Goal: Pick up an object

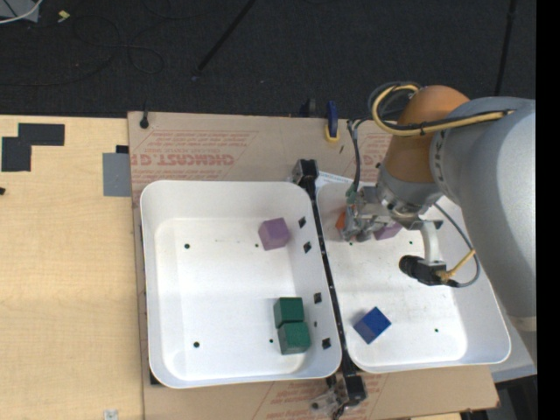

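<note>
Risk for you: two-finger gripper [356, 227], finger state unreadable, may nudge the small purple block [388, 230] at its three o'clock aside.

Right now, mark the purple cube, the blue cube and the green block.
purple cube [274, 233]: camera view, its top face.
blue cube [372, 325]: camera view, middle of its top face.
green block [291, 325]: camera view, middle of its length.
</note>
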Controlling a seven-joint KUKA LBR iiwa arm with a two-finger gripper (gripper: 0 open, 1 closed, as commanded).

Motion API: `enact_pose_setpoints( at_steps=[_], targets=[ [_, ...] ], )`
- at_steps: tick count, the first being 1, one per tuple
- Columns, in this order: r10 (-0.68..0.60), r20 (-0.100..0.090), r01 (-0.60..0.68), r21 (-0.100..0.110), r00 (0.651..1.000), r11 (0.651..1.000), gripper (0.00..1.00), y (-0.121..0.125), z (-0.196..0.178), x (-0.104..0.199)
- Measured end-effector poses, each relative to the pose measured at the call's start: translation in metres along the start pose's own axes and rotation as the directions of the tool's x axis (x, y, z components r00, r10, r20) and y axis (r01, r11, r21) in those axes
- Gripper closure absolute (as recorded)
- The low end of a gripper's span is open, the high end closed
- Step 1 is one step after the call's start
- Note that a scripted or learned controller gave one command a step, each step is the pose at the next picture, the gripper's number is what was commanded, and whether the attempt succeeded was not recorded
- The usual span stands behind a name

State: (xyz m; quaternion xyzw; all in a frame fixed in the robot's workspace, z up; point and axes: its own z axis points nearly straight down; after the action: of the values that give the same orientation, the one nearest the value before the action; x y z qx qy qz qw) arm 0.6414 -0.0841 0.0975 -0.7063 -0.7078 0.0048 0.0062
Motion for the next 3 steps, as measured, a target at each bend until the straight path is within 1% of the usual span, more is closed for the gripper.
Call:
enact_pose_setpoints(
  at_steps=[1, 2, 3],
  targets=[
    [0.001, -0.003, -0.001, 0.01, 1.0, 1.0, 1.0, -0.0013, 0.0085, 0.0023],
    [0.0, -0.008, 0.0, 0.013, 1.0, 1.0, 1.0, -0.0015, 0.0086, -0.0051],
    [0.001, -0.004, -0.001, 0.011, 1.0, 1.0, 1.0, -0.0013, 0.0085, -0.0002]
  ],
)
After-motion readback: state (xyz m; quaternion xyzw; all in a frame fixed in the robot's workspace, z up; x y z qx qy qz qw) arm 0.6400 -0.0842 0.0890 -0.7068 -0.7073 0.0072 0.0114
